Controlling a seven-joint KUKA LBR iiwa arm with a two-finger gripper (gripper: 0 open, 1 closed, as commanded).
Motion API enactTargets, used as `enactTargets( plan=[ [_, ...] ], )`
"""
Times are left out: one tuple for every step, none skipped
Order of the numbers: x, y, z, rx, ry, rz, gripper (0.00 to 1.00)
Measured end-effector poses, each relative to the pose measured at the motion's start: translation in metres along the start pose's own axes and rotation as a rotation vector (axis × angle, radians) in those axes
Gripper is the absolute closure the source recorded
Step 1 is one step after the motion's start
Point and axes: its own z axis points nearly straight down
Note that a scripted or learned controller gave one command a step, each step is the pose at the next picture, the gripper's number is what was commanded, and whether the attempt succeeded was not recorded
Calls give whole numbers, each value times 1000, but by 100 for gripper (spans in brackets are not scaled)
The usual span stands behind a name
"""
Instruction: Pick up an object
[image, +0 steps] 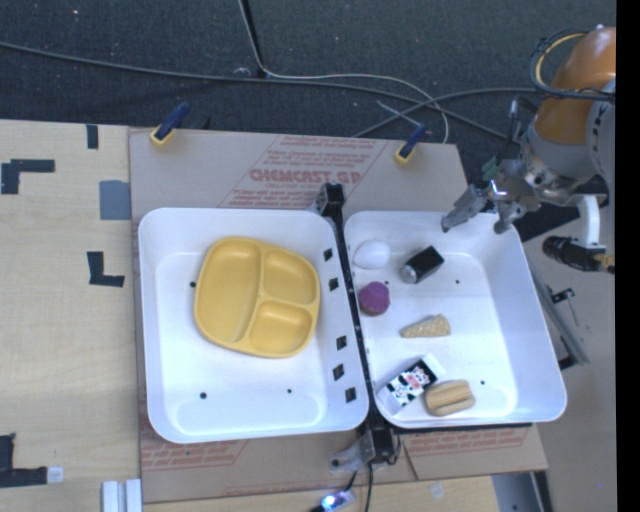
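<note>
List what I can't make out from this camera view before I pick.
- Gripper: small and blurred at the right bin's top rim; finger state unclear.
- Arm: cut off by the right edge.
- Patterned item: too small to identify, touching the bun-like piece.

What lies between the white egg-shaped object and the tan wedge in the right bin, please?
In the camera view, the purple ball lies between the white egg and the tan wedge.

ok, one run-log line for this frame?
gripper: open, above right bin's far rim, holding nothing | nearest: black cylinder | left bin: yellow tray | pick: not yet done
</note>
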Motion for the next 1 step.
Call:
enactTargets(
  plan=[
    [-3, 1, 64, 0, -1, 0, 0]
  ],
)
